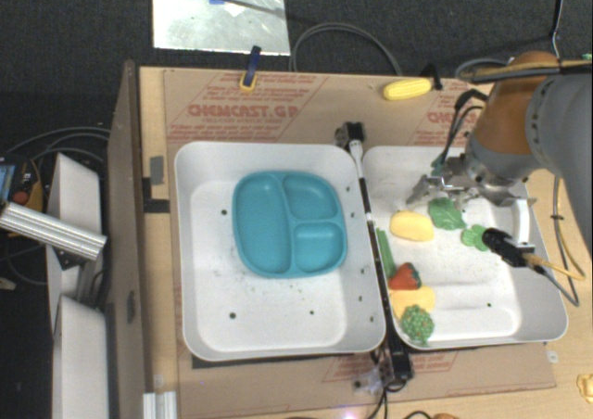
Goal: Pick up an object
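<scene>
Right of centre, the pincer (443, 187) hangs low over the green toy (447, 215), presumably lining up a grab; whether it's spread or closed, I cannot tell.

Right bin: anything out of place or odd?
Mostly normal: the toy foods cluster along the right bin's left and middle. One oddity lies outside it: a yellow banana-like piece on the cardboard behind the bins.
</scene>
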